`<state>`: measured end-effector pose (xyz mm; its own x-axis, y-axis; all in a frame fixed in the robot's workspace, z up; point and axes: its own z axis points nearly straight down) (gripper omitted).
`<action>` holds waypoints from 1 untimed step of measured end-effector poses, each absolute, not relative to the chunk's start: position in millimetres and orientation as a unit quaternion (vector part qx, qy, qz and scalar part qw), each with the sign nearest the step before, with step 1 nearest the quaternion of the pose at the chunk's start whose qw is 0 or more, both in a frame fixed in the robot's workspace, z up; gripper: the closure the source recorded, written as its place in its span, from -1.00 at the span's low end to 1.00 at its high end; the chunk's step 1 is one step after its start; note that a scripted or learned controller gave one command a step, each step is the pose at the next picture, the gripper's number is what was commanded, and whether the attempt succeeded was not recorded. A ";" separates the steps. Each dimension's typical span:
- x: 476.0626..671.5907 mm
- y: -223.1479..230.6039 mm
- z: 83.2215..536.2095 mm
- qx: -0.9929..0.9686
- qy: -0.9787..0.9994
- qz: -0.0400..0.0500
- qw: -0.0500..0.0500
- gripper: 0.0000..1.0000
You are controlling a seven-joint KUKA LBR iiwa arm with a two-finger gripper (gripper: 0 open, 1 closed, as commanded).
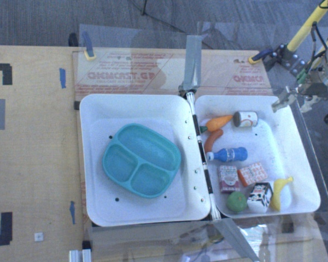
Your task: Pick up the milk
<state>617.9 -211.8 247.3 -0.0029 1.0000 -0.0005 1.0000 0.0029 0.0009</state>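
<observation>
- The left bin (93, 146) is big and white. It holds a blue-green plate (142, 160) with three parts.
- The right bin (303, 162) sits just beside it and holds all the small toys.
- The arm (311, 21) comes in at the top right corner. It looks yellow there. It is up past the back corner of the right bin, not over the toys.
- The gripper (284, 98) hangs by that back corner, far from the milk. It is small and blurry, so I cannot tell if it is open or closed. I see nothing in it.
- The blue bottle (228, 155) lies on its side in the middle of the right bin.
- The milk (259, 196) looks like the little black and white box at the front of the right bin.
- The milk is squeezed in. A green ball (237, 201) is just beside it on one side and a banana (281, 192) on the other. An orange box (253, 173) is right behind it.
- What could go wrong: the gripper may bump the ball or banana. It may grab the wrong toy. The milk could tip or slip away.
</observation>
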 end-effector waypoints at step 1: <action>619.1 -211.3 258.5 0.705 0.709 0.001 0.002 1.00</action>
<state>619.1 -211.3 258.5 -0.0053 1.0000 -0.0027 1.0000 0.0053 0.0042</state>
